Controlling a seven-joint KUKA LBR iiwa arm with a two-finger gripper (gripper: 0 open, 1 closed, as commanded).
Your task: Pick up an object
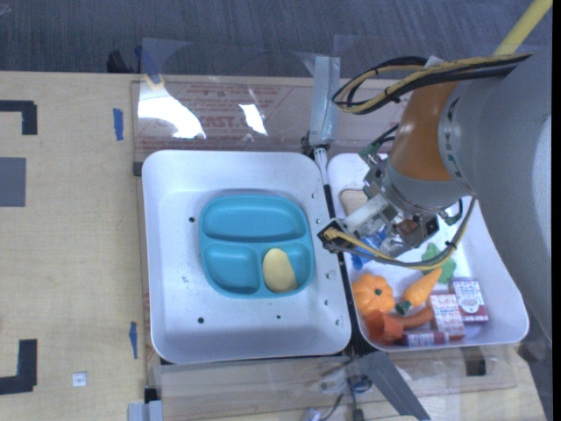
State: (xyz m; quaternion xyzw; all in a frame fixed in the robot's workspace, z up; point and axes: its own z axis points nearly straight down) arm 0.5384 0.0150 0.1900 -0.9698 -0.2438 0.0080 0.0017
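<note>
Lemon (280, 270), yellow, lies in the lower-right compartment of the blue divided tray (250, 222). The tray sits in the middle of the left bin (166, 235), on the wooden surface (70, 235). Nothing else is in that tray.

The right bin (508, 310) is cluttered. A beige item (352, 202) lies near its top-left corner, but it's too hidden to name. The orange pumpkin (372, 295) is at lower left, with a carrot (421, 289) just beside it, tilted up to the right. Red cartons (456, 310) touch the carrot's right side. A green piece (434, 254) is above the carrot and partly covered.

My arm (491, 139) comes in from the right. My pincer (401, 228) hangs over the upper middle of the right bin, above the pumpkin and carrot. Can't tell if it's spread or closed, and I see nothing held in it.
</note>
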